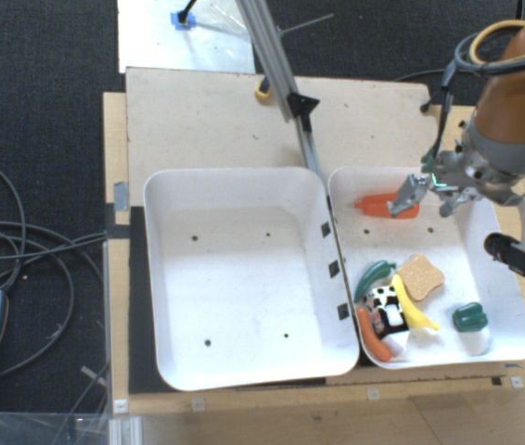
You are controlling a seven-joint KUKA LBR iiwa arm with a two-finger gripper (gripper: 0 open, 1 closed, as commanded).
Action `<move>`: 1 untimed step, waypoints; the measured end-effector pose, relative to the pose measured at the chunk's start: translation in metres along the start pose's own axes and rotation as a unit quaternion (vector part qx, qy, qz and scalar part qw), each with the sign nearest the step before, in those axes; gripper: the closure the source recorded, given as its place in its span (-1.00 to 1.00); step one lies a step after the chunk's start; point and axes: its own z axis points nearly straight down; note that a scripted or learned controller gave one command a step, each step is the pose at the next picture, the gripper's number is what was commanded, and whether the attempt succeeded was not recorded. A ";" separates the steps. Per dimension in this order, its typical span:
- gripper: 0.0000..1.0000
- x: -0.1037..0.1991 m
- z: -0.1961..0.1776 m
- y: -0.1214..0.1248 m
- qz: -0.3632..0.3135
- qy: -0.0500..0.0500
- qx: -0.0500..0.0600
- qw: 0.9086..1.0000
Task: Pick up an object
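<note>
You have the grey arm with its orange band reaching in from the right, over the far part of the right-hand shallow white bin. Its two-finger gripper hangs low above that bin's far end. One grey finger lies across the right end of a flat orange carrot-shaped piece, which rests on the bin floor near the far wall; the other finger stands apart to the right, so the fingers are spread and nothing sits between them. You cannot tell whether the near finger touches the orange piece or only hangs over it.

Toward the near end of the same bin you see a cluster of toy food: a tan slice of bread, a green leafy piece, a yellow banana-like piece, a small black and white block and a red-orange sausage-shaped piece along the left wall. A dark green pepper-shaped toy sits apart from them, near the right corner.

The left-hand white bin lies beside it, their walls touching at the middle.
</note>
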 end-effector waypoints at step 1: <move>-1.00 0.000 -0.002 0.001 0.001 0.000 -0.002 1.000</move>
